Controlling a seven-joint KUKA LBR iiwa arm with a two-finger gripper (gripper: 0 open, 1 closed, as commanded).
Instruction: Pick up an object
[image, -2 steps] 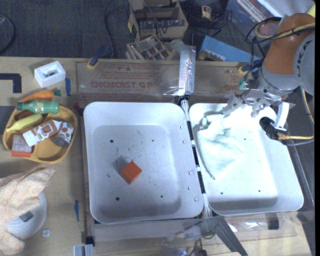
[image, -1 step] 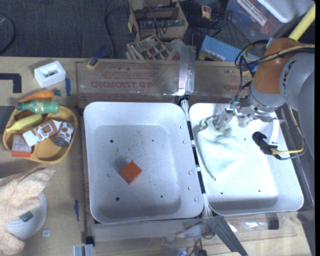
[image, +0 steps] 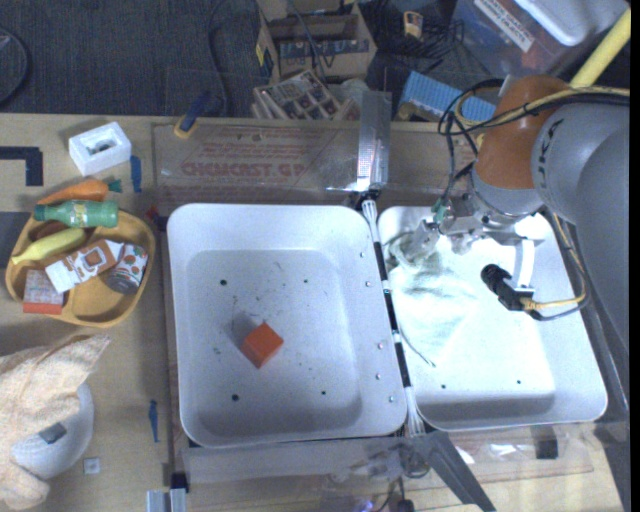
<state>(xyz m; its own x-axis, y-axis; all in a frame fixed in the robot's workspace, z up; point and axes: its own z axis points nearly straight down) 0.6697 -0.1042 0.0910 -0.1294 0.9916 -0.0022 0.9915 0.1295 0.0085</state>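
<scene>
An orange cube (image: 263, 344) lies alone on the floor of the left white bin (image: 200, 240), a little left of its middle. My gripper (image: 414, 246) hangs low over the far left corner of the right white bin (image: 560, 400), close to the wall between the two bins. It is well apart from the cube. The grey arm with its orange band (image: 520, 110) reaches in from the upper right. Just below the gripper, a pale, blurry patch (image: 435, 292) shows on the right bin's floor; I cannot make out what it is.
A wooden bowl (image: 100, 312) of toy foods and a green bottle (image: 85, 213) stand left of the bins. A beige cloth (image: 45, 395) lies at the front left. A clear plastic sheet (image: 265, 160) and a white box (image: 100, 148) sit behind the left bin.
</scene>
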